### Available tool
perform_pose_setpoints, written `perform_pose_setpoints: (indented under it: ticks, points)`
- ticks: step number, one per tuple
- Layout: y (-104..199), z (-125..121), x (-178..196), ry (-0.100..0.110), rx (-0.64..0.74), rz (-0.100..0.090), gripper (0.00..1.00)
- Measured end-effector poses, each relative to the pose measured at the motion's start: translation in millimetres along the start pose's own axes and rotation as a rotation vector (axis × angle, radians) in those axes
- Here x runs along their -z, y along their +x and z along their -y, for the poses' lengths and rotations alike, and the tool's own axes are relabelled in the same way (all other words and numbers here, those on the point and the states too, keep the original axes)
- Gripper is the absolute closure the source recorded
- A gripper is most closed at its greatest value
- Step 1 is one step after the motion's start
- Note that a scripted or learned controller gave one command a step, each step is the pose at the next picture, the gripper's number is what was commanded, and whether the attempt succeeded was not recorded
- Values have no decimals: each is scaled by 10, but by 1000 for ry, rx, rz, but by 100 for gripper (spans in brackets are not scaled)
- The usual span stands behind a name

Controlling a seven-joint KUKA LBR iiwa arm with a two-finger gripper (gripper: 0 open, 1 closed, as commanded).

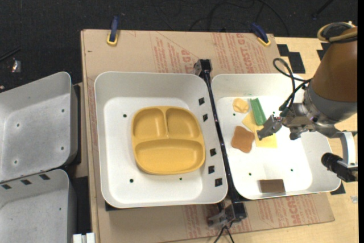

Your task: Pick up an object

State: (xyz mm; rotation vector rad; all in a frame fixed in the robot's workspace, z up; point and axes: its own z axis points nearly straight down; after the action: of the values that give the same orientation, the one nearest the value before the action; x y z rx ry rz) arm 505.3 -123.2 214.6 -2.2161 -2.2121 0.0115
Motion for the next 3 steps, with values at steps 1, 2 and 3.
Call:
perform_pose_setpoints:
  ticks: [1,2,3]
  points:
    - [2,-26,56,-12,3,2,0]
    - [45,-34,-380,-9,1,1,0]
    - [36,-4,-815,-8,0,1,0]
